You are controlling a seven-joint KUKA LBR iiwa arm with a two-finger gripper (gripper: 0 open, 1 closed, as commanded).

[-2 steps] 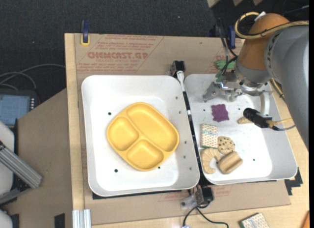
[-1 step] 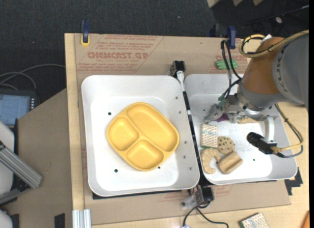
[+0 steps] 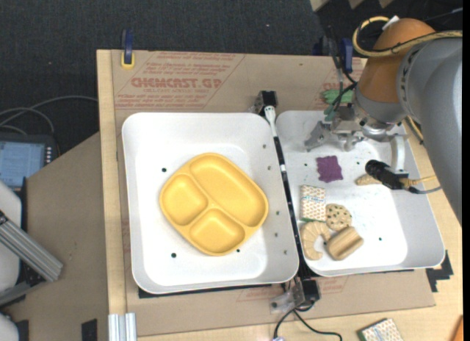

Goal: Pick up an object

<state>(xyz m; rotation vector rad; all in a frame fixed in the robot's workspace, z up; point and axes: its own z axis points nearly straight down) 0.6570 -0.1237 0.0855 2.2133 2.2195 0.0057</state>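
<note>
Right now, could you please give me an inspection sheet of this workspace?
Surface: brown board bearing left bin and right bin.
Job's things: purple piece, cookie, cracker, cylinder piece, all in the right bin.
Clutter: yellow divided tray in the left bin.
Grippers: gripper over the right bin's far end, above the purple piece; nothing seen in it.
Cables: yellow loop on the arm; black lead at the near edge.
Surroundings: dark floor.
</note>
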